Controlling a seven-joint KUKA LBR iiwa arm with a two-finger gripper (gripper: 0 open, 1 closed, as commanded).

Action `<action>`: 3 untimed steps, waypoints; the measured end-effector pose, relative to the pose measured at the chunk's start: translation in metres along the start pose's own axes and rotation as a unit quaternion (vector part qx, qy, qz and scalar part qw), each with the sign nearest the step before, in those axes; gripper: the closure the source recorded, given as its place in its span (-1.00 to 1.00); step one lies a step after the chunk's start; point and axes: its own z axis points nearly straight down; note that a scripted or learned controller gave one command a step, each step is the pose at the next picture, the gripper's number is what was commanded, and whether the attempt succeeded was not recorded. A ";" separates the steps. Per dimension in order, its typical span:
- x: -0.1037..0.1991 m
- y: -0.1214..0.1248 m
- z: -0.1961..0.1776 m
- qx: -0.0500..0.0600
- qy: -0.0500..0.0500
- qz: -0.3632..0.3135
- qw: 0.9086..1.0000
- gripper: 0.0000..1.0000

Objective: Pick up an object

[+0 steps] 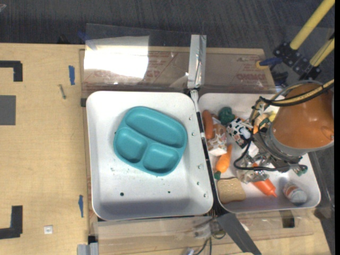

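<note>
Looming closest to us, the orange-banded arm [305, 122] is hanging over the right bin [313, 198], its hand [260, 161] buried in cables, so we cannot tell its state. We're eyeing targets: a carrot [223, 162] at its nine o'clock, a tan block [230, 190] at seven. We're judging clutter the danger: crowded toys could deflect the grab. At far nine o'clock, a teal tray [151, 140] is sitting in the left bin [101, 195].

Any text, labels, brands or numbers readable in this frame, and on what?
None can be read.
Clear panels behind the bins: faint reddish print, too blurred to read.
Teal tray, left bin, toys in the right bin: no lettering shows.
</note>
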 end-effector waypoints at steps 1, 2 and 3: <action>-0.069 0.011 -0.135 -0.003 0.005 -0.024 1.000 1.00; -0.146 -0.011 -0.138 -0.006 0.007 -0.006 1.000 1.00; -0.150 -0.068 -0.147 -0.005 0.006 -0.117 0.993 1.00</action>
